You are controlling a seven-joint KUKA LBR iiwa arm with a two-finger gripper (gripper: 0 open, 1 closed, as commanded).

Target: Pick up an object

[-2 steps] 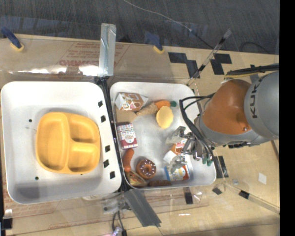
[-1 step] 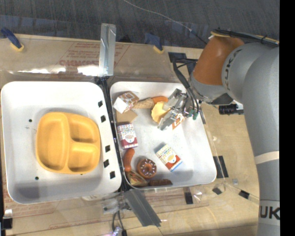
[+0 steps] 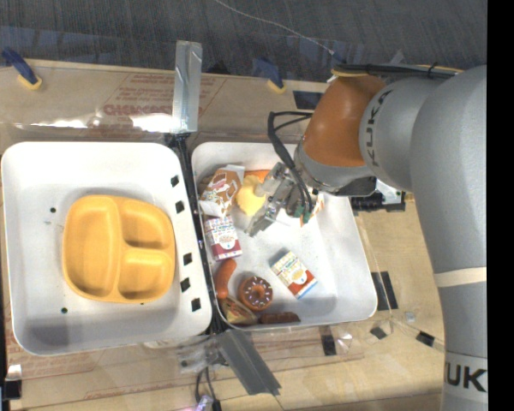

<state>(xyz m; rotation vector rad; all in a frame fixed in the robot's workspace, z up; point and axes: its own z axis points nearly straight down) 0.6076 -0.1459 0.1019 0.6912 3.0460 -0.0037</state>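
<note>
Camera view is showing, at the left, a yellow divided tray sitting alone in the left bin. Moving rightward, the right bin is holding a crowded cluster along its left wall: a wrapped snack packet, a small red carton, a chocolate donut and a small juice box lying slightly apart. The gripper is hanging over the upper part of this bin, beside a yellow-orange round item. Whether its fingers are parted or closed, I cannot tell; nothing is visibly gripped. I judge the risk to be crowding: the fingers may be landing on two neighbouring items, or nudging the round one away.
</note>
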